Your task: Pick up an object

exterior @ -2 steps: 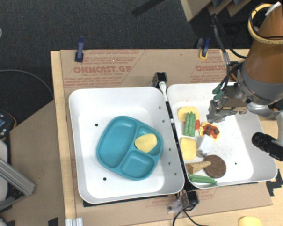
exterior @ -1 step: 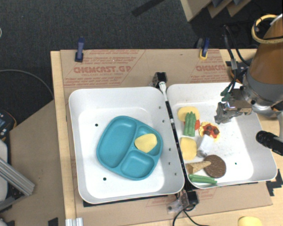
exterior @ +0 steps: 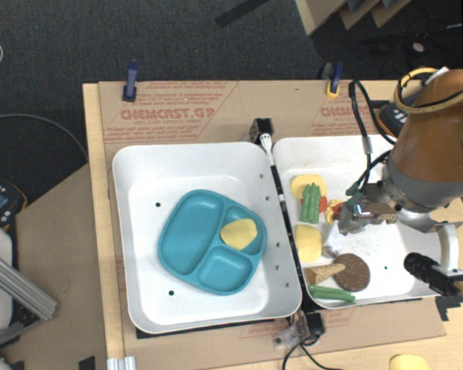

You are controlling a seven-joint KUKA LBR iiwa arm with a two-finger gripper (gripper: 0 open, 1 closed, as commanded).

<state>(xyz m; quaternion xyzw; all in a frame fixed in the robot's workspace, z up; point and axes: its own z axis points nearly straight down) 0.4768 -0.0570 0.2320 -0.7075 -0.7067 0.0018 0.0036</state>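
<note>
The right bin (exterior: 391,251) holds several toy foods. A yellow piece (exterior: 301,185) lies at the back with a green vegetable (exterior: 311,202) leaning over it. A small red piece (exterior: 333,211) sits beside them. Nearer the front are a second yellow piece (exterior: 308,241), a tan cone (exterior: 324,273), a brown disc (exterior: 353,274) and a green bean (exterior: 332,294). My gripper (exterior: 354,213) hangs low over the middle of this bin, just right of the red piece. The grey and orange arm (exterior: 432,141) covers the bin's back right part.
In the left bin (exterior: 139,184) lies a blue divided plate (exterior: 197,247) with a pale yellow piece (exterior: 239,233) in one compartment. Clamps (exterior: 130,81) hold the cardboard base at the back. A yellow object (exterior: 408,363) lies off the bench at bottom right.
</note>
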